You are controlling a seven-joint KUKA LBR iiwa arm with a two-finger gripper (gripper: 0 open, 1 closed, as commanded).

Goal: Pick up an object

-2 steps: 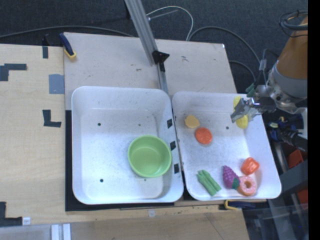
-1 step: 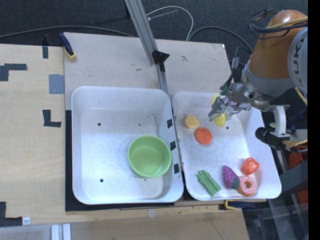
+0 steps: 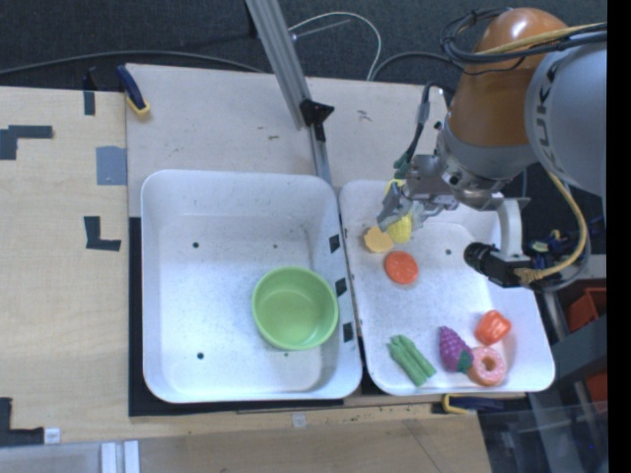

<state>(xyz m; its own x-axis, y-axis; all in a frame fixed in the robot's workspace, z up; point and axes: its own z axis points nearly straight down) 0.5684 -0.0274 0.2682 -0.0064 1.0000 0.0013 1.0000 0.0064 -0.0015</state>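
The pincer (image 3: 402, 217) hung low over the right bin (image 3: 434, 294), close to that bin's far left corner. Its dark fingers pointed down onto a small yellow piece (image 3: 400, 230), and a rounder yellow-orange piece (image 3: 378, 240) lay touching that one on its left side. Whether the fingers were spread or closed on the yellow piece could not be told from this slant, since the wrist hid the tips.

Just nearer than the two yellow pieces, an orange-red round piece (image 3: 400, 268) lay on the bin floor, apart from the pincer. Along the near edge of the right bin lay a green ridged vegetable (image 3: 411, 359), then a purple bunch of grapes (image 3: 452, 348), then a pink ringed doughnut (image 3: 487, 366) by the near right corner. A red-orange pepper (image 3: 493, 327) sat just beyond the doughnut.

The left bin (image 3: 197, 215) held a green bowl (image 3: 294, 308), upright, toward its near right corner. Both bins stood side by side on the pale surface (image 3: 217, 116), their inner rims touching.
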